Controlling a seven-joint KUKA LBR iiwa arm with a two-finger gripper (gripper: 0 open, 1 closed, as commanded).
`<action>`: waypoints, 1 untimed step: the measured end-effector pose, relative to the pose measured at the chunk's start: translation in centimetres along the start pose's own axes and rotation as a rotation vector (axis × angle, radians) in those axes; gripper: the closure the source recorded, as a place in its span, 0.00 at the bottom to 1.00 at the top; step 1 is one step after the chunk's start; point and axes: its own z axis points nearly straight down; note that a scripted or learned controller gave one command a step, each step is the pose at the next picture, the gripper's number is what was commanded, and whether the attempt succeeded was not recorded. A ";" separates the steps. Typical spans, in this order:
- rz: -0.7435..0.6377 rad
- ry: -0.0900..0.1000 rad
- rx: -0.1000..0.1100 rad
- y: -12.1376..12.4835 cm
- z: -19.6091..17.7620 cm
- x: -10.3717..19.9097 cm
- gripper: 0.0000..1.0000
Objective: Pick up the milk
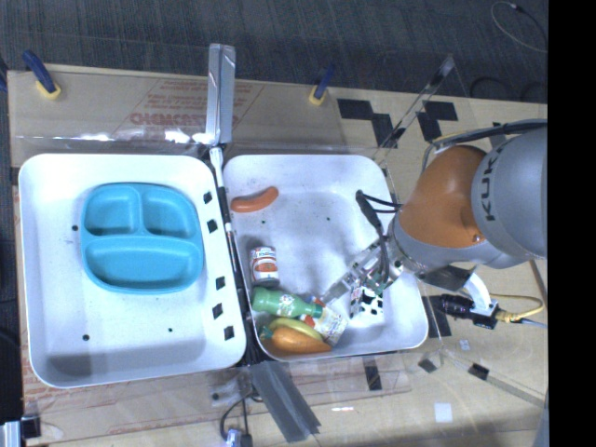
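Observation:
In the right bin (307,170), a small white pack with coloured print, which I take for the milk (330,322), lies near the front wall among other food items. It touches a green bottle (282,302) on its left. My gripper (361,283) hangs low over the bin floor just right of and behind the pack, close to it. The grey arm with its orange band (445,208) reaches in from the right. Nothing is visibly held.
A sausage (254,199) lies at the back left of the right bin and a red-labelled can (265,264) stands mid-left. A brown and yellow food item (296,339) sits at the front wall. The left bin holds a blue divided plate (142,236).

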 end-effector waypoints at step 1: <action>0.071 -0.006 -0.004 -2.3 -2.5 1.8 0.00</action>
